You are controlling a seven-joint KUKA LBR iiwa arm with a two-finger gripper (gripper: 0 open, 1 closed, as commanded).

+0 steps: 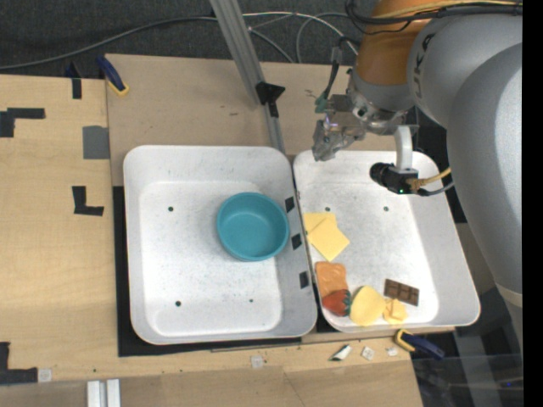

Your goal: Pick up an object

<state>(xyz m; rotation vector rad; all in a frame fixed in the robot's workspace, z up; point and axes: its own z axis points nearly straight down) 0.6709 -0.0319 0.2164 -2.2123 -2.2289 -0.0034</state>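
Observation:
My gripper (326,147) hangs over the far left corner of the right bin (424,227), below the orange-banded wrist. Nothing shows between its fingertips. A blue bowl (251,225) rests in the left bin (170,227), right of its middle. In the right bin lie a yellow flat slice (327,234), an orange piece (331,274), a red piece (336,302), a yellow lump (366,305), a small yellow bit (395,310) and a brown chocolate bar (401,292), all near the front and well apart from the gripper.
A grey metal pole (246,58) slants down to the rim between the bins. Cables run along the back of the bench. A black sensor with a green light (392,176) hangs off the arm over the right bin. Small clips lie by the front edge.

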